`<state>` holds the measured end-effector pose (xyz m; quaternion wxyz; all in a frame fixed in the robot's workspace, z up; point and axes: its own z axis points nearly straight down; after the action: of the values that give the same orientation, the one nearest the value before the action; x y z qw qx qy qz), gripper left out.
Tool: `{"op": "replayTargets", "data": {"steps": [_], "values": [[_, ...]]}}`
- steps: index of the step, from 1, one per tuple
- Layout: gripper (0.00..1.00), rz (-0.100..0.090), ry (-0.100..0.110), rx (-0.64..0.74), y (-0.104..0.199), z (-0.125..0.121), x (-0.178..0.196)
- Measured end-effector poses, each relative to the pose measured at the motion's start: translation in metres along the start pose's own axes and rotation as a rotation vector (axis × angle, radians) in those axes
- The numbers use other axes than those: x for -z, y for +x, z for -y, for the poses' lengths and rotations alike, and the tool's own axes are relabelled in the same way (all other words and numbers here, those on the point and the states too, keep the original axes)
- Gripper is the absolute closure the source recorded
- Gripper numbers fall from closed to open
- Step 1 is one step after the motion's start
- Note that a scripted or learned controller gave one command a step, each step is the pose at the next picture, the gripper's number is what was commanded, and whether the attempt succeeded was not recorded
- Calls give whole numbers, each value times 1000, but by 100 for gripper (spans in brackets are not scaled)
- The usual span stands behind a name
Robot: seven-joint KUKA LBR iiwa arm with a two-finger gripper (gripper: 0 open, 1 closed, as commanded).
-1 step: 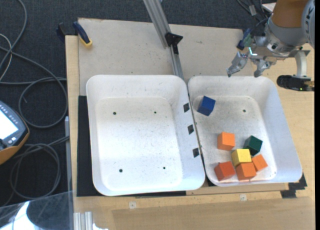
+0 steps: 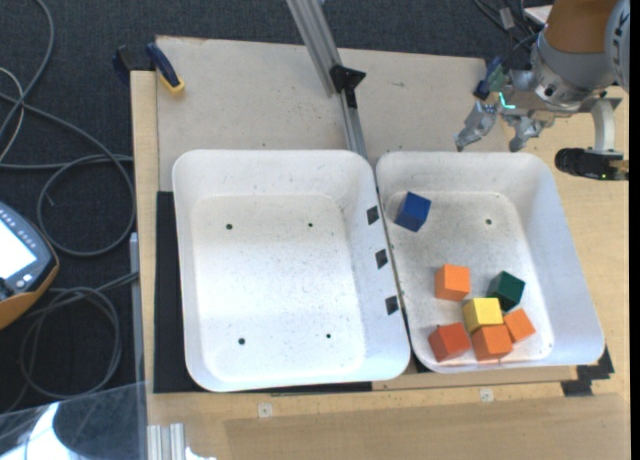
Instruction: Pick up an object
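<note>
Here the claw (image 2: 500, 134) hangs wide, empty — blue cube (image 2: 412, 211) sits corner-on, no long axis.

At the upper right of the frame, the arm (image 2: 585, 18) shows a broad orange band above a grey wrist ring. Below it sits a grey pincer (image 2: 500, 134) of pale metal, with a small teal-green light and blue wiring at its base.
</note>
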<state>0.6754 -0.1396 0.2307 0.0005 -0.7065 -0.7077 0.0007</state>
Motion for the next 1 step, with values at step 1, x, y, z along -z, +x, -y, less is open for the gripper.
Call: {"op": "replayTargets", "data": {"steps": [1], "values": [[0, -1, 4, -2, -4, 0, -43]]}}
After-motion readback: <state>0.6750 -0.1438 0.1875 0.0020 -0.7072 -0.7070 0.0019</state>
